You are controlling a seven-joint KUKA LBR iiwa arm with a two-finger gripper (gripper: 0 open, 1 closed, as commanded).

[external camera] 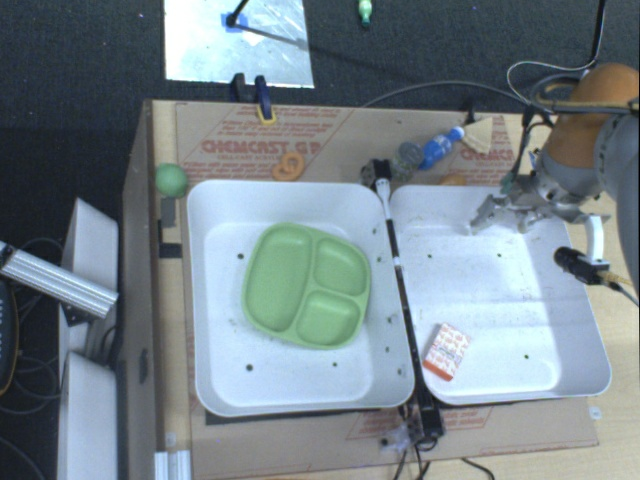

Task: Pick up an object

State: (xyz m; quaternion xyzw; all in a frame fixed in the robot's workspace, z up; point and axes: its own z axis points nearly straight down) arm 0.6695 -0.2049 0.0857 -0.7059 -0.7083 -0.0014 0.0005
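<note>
A small orange-and-white packet lies flat near the front left corner of the right bin. A green divided plate rests in the middle of the left bin. My gripper hovers over the far part of the right bin, well behind the packet. Its fingers are spread open with nothing between them. The grey arm with its orange band comes in from the right.
Behind the bins, on the cardboard, lie a blue bottle, an orange ring and a green ball. A blue and yellow clamp sits at the back edge. A divider rail separates the bins.
</note>
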